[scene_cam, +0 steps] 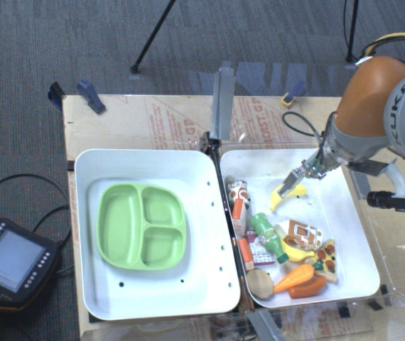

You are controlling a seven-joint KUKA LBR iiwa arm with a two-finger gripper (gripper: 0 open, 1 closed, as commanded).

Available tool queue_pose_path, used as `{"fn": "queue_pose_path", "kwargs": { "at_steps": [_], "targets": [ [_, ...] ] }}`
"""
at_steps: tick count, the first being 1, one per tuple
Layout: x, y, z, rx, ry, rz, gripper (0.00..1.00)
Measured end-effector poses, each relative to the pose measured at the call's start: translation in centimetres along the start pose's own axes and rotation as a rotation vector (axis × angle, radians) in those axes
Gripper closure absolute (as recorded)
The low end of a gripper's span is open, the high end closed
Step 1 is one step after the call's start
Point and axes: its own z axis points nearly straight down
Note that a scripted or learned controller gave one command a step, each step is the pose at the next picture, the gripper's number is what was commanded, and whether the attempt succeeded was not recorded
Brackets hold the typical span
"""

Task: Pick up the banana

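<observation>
Over the right-hand bin (362,212), near its upper middle, the end effector (290,187) is seen reaching in from the right at a slant, its tips at the banana (285,197), which lies apart from the clutter. That placement is judged favourable, since the toy foods (298,251) are heaped along the bin's lower half. The banana's upper end is met by the tips, yet how wide they stand, or whether anything is truly clamped, cannot be told. A green divided plate (143,226) is set in the left bin (89,183).
</observation>
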Motion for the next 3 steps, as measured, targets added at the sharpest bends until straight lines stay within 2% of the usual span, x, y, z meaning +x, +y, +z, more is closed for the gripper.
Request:
{"fn": "queue_pose_path", "kwargs": {
  "at_steps": [1, 2, 3],
  "targets": [
    [0.0, -0.6, 1.0, -0.001, -0.001, -0.232, 0.00],
    [-1.8, -1.0, -0.4, -0.003, -0.004, -0.545, 0.00],
    [-0.6, 0.0, 1.2, -0.003, -0.002, -0.854, 0.00]
  ]
}}
